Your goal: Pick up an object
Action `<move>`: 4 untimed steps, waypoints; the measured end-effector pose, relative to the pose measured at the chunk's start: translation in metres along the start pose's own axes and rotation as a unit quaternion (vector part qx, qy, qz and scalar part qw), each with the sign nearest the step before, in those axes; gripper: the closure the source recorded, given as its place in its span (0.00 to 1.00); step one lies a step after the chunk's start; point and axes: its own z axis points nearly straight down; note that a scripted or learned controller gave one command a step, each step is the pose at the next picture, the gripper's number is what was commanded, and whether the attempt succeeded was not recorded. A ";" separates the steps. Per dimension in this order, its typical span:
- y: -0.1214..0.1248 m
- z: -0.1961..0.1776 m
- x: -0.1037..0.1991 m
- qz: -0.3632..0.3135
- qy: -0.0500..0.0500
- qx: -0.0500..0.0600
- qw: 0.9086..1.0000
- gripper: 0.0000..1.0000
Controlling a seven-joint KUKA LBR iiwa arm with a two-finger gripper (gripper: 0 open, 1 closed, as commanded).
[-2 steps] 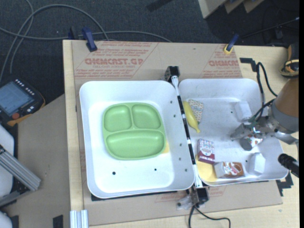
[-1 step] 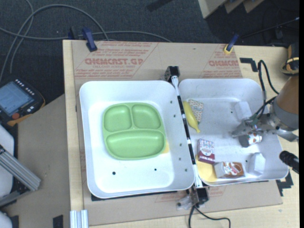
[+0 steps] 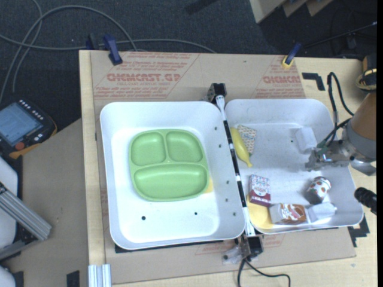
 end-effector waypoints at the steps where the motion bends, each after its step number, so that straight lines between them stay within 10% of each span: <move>1: -0.038 0.005 0.053 0.000 0.007 0.016 1.000 1.00; 2: 0.003 -0.062 0.017 0.000 0.005 0.014 1.000 1.00; 3: 0.002 -0.061 0.018 0.000 0.005 0.015 1.000 0.00; 4: -0.023 0.022 0.008 0.001 0.005 0.014 1.000 0.00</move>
